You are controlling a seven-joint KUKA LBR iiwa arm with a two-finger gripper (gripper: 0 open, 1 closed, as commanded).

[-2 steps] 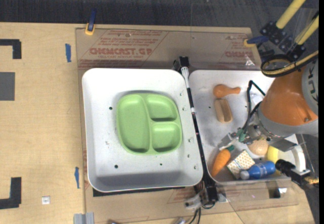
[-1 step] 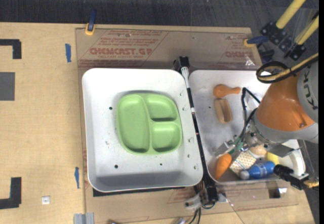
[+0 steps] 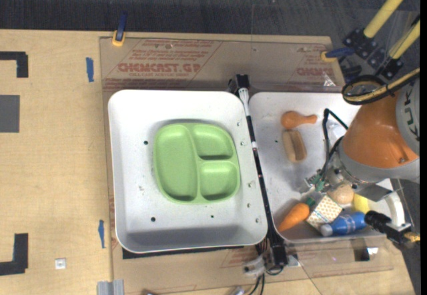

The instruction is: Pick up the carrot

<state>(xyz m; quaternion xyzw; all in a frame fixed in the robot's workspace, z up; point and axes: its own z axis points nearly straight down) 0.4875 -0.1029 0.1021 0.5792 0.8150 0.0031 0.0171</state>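
The left bin point(image 3: 127, 173) holds a green plate point(image 3: 195, 161). In the right bin point(image 3: 270, 120), the carrot point(image 3: 294, 216) lies just left of the gripper point(image 3: 323, 188), beside a bottle point(image 3: 343, 224), on a wooden bench point(image 3: 53, 153).

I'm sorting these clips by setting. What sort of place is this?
Probably a robotics lab test bench, not a home kitchen: two white bins sit on a taped plywood board, a grey-and-orange robot arm reaches in, and the carrot and other food look like toys.
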